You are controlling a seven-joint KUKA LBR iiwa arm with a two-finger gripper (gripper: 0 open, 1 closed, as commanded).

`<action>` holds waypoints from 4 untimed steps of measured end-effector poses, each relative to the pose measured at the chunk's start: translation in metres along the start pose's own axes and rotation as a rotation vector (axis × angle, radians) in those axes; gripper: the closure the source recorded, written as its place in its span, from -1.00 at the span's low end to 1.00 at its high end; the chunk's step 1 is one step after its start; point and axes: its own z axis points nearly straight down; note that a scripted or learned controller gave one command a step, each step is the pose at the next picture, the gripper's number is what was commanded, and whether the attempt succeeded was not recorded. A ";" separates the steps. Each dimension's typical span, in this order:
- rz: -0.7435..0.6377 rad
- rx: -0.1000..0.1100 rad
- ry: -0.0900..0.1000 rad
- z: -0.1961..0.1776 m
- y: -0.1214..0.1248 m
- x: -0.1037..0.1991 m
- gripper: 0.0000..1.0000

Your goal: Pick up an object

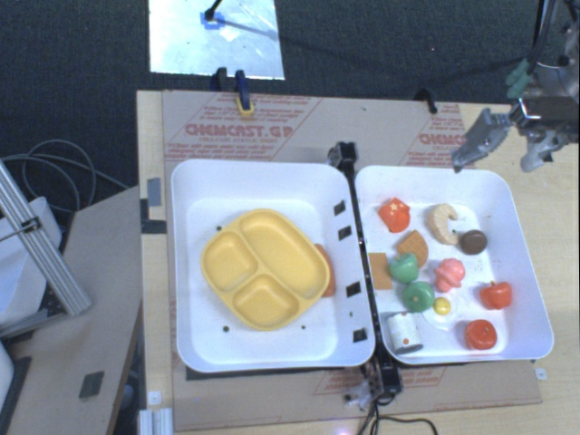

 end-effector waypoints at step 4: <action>0.000 0.000 0.000 0.000 0.000 0.000 -1.00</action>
